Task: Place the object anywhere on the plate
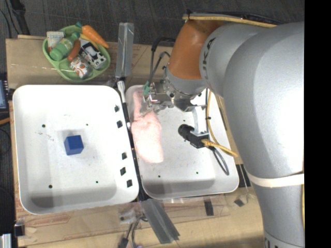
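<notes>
Landmark: pink shape [147, 136], lying in the right bin [181, 174] against its left wall. It is washed out and blurred, and I read it as probably the plate.
Object: blue block [74, 144], well to the left of the pink shape, alone on the floor of the left bin [31, 94] and clear of every wall.
Gripper [151, 99]: just above the top end of the pink shape and low over it. Open or closed: cannot tell, the wrist and glare hide it. Nothing visibly held.
Arm [248, 87]: comes in from the right of the pink shape and covers that bin's right side.
Clutter: green bowl [54, 61] of toy food on the counter [20, 56], far up-left of the pink shape. Not in play.
Handling: the block looks small, rigid and light, with flat faces that could be a bit slick. Not fragile.
Grasp: come straight down and pinch two opposite side faces, centred. There is free room all round it.
Risk: an off-centre pinch may twist the block or squirt it out.
Status: block not yet on the plate.
</notes>
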Robot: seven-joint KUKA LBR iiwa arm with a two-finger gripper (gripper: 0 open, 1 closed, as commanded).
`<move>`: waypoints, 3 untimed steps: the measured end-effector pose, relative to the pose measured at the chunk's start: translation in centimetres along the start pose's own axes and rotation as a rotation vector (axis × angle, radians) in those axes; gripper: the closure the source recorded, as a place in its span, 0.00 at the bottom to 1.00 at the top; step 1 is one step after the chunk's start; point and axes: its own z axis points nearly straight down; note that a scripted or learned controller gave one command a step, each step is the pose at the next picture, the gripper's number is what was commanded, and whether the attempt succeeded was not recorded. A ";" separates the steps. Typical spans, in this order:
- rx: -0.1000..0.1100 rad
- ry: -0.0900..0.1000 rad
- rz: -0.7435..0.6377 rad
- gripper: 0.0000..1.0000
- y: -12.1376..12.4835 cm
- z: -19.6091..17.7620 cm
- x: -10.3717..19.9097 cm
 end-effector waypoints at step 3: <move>-0.006 -0.005 -0.818 1.00 2.0 -4.1 8.4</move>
